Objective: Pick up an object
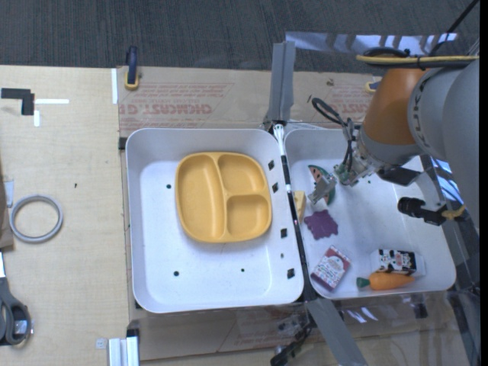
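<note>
Camera view, looking down at a slant: pale wooden worktop [69,158] on the left, brown printed cardboard sheet [191,97] under and behind the bins, dark carpeted floor [152,14] along the top.

Two shallow white bins side by side, touching at a shared edge. Left bin [152,280]: one yellow plate [223,197] with three compartments, lying flat near its middle. Right bin [366,219]: six small things, namely one green-and-red piece [323,184], one small yellow piece [300,202] against the left wall, one purple piece [322,223], one red-and-white packet [330,269], one black-and-white carton [395,261] and one orange carrot [389,280], the last two touching near the front right corner.

One grey arm [450,105] with an orange band reaching in from the right. One claw [345,175] down in the right bin's rear part, just beside the green-and-red piece; clenched or released, cannot tell, nor whether touching that piece.

On the bare worktop: one grey tape ring [34,218], one pair of scissors [11,320] at the left edge, one blue-handled clamp [132,67] at the cardboard's rear corner.
</note>
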Robot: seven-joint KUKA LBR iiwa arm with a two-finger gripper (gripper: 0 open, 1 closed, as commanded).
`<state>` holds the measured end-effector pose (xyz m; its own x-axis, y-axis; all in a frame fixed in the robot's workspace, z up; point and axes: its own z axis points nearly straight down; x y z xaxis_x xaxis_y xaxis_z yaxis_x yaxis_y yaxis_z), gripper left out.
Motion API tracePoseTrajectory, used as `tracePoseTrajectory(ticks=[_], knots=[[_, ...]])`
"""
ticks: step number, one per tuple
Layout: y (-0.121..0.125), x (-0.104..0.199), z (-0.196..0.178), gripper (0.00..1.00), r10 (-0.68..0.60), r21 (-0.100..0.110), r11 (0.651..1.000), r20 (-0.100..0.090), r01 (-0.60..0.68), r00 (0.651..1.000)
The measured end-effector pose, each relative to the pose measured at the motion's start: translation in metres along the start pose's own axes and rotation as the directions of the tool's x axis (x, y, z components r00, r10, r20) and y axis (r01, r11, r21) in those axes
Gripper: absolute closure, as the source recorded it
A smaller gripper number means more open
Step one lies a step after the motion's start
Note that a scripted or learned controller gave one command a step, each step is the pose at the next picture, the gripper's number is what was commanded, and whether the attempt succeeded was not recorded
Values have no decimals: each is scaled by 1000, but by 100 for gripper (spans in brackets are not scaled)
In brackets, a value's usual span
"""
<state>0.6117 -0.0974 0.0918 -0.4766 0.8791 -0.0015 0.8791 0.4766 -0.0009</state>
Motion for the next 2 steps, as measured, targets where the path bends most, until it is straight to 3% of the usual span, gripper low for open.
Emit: tracePoseTrajectory(ticks=[1, 2], knots=[[0, 0, -9, 100, -3, 1, 1000, 2, 3, 1000], [34, 41, -100, 100, 389, 1, 921, 1, -389, 921]])
